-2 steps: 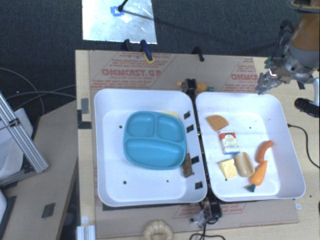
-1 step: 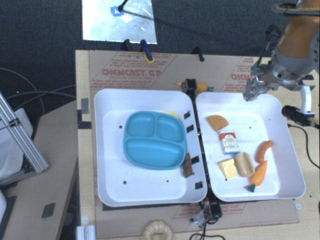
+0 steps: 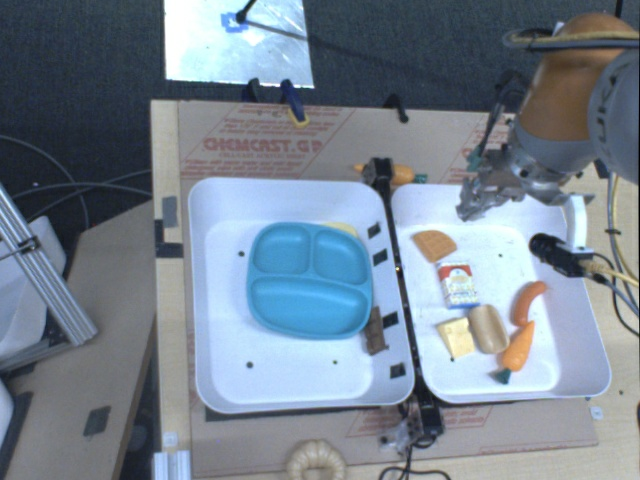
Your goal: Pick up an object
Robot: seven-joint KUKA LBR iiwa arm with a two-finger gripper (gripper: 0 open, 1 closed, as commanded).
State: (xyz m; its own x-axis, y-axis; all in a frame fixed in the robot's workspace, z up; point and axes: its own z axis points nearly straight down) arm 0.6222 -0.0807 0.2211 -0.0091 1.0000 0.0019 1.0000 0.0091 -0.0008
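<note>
A: How is the arm (image 3: 580, 78) posed in the camera view?

B: It is seen reaching in from the right, bent over the far edge of the right bin (image 3: 590, 368). The orange band is seen above the grey wrist, and the gripper (image 3: 478, 204) is pointed down and leftward at the bin's far left corner.

A: And the fingers?

B: How far apart they are cannot be told; the tips are blurred into one dark grey mass. Nothing is seen held between them. They are placed just above the bin floor, near the cracker (image 3: 435, 245) but apart from it.

A: What can be picked?

B: In the right bin a tan, rounded cracker is laid nearest the gripper. Just beside it toward the near side, a small red-and-white carton (image 3: 459, 285) is found. Nearer still, a yellow cheese block (image 3: 457, 338) is set touching a beige bread roll (image 3: 487, 327). To the right, an orange chilli (image 3: 528, 301) and a carrot (image 3: 517, 348) with a green tip are laid close together.

A: The left bin (image 3: 215, 268)?

B: A blue divided plate (image 3: 308, 279) is laid in it, with something pale yellow tucked at its far edge and a small brown piece (image 3: 375, 334) beside its near right corner.
</note>
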